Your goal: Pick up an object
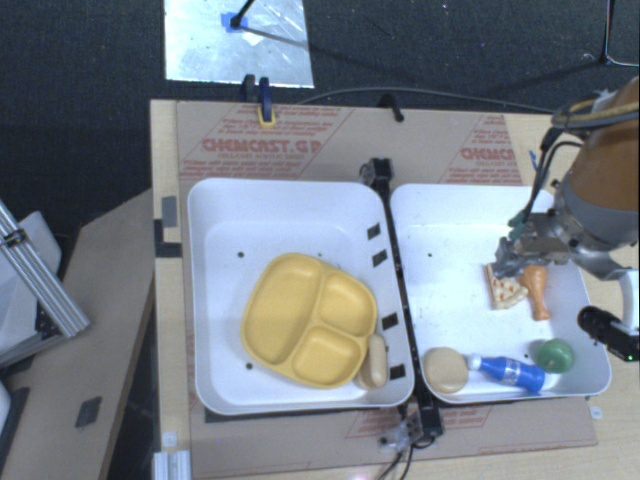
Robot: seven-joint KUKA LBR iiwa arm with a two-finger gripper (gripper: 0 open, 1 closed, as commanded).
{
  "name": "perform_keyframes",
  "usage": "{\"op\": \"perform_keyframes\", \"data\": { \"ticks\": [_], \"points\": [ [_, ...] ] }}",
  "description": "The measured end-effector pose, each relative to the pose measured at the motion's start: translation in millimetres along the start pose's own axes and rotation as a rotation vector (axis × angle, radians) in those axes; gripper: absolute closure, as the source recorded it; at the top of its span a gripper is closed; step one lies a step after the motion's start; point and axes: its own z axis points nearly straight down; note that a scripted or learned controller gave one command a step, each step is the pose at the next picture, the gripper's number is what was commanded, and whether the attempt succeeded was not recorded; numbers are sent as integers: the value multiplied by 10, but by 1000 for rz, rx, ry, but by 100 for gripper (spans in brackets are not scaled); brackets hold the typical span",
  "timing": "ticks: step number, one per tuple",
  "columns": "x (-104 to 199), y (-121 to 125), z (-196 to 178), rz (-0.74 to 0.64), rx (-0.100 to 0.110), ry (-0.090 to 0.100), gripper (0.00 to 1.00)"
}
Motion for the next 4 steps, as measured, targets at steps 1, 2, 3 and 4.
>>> {"op": "perform_keyframes", "data": {
  "ticks": [1,2,3,4],
  "points": [
    [521,-82,16,0,1,-1,100],
    [1005,30,62,0,0,0,100],
    [1474,98,184,0,1,0,100],
    [1956,-16,274,0,2,0,100]
  ]
}}
